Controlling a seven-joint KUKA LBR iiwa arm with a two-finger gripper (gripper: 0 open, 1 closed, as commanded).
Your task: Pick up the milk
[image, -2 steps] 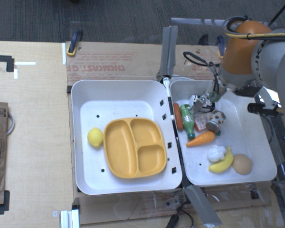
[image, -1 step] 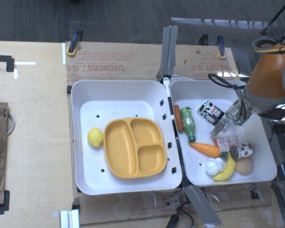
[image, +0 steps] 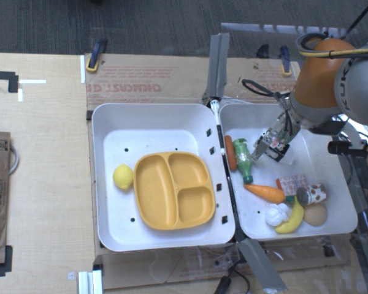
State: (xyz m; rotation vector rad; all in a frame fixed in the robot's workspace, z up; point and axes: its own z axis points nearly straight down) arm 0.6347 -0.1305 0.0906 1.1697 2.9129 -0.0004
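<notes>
Hand (image: 271,144) at right bin (image: 343,225) centre, grip state indeterminate. Milk (image: 292,184) near front edge, crowded by carrot (image: 265,192), banana (image: 292,218). Bottle (image: 243,160) beside hand.

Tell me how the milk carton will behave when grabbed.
The milk carton looks small and boxy, so probably light and fairly stiff. Flat sides suggest it won't roll. It lies crowded against the carrot and cup, so it may nudge them.

One fixed camera looks down on me at a slant from above the bench (image: 43,164), taking in both white bins (image: 101,182); my arm (image: 331,72) enters from its right.
</notes>
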